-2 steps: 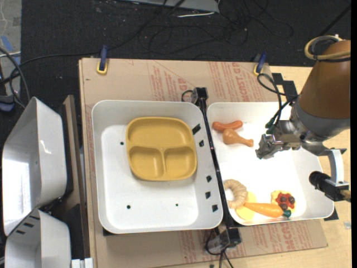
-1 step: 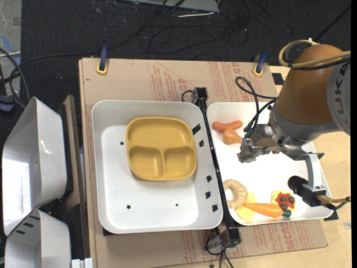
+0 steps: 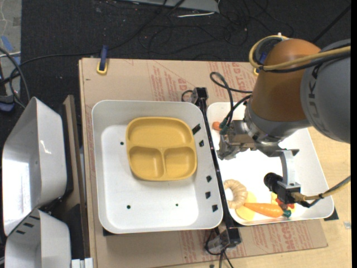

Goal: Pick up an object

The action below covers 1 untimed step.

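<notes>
In the right bin (image 3: pixel 312 155), the grey arm with its orange band hangs over the bin's left half. My gripper (image 3: pixel 228 148) points down near the bin's left wall, mostly hidden under the wrist. An orange carrot (image 3: pixel 263 209) lies at the bin's front edge. Beside it are a pale curled shrimp-like toy (image 3: pixel 234 191) and a flat yellow piece (image 3: pixel 246 202). A small orange bit (image 3: pixel 216 125) shows at the back left corner. The gripper sits well behind the front cluster, apart from it.
The left bin (image 3: pixel 111 200) holds a yellow divided plate (image 3: pixel 162 148) toward its back. A black and grey bracket (image 3: pixel 284 180) hangs off the arm above the carrot. Cables run along the divider between the bins. Folded white bins (image 3: pixel 30 155) stand off the bench at left.
</notes>
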Available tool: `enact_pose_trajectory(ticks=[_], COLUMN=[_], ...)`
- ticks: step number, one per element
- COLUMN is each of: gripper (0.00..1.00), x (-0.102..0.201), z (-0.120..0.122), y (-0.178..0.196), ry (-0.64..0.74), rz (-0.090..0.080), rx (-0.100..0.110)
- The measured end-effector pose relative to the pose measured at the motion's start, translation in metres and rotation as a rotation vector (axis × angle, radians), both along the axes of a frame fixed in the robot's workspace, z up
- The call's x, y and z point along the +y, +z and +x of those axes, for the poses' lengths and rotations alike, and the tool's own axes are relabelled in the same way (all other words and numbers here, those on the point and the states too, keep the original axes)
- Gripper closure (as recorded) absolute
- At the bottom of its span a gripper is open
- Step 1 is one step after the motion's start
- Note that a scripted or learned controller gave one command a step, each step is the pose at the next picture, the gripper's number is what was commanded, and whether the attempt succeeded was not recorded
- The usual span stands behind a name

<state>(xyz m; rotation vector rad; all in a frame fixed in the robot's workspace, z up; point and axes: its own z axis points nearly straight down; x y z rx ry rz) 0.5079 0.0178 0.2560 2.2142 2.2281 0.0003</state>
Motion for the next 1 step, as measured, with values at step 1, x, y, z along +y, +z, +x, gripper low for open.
enact_pose_trajectory(ticks=[1], gripper=[1.0], x=[0.0509], z=[0.0016], y=[0.0006], ry=[0.002], rz=[0.001], rx=[0.0])
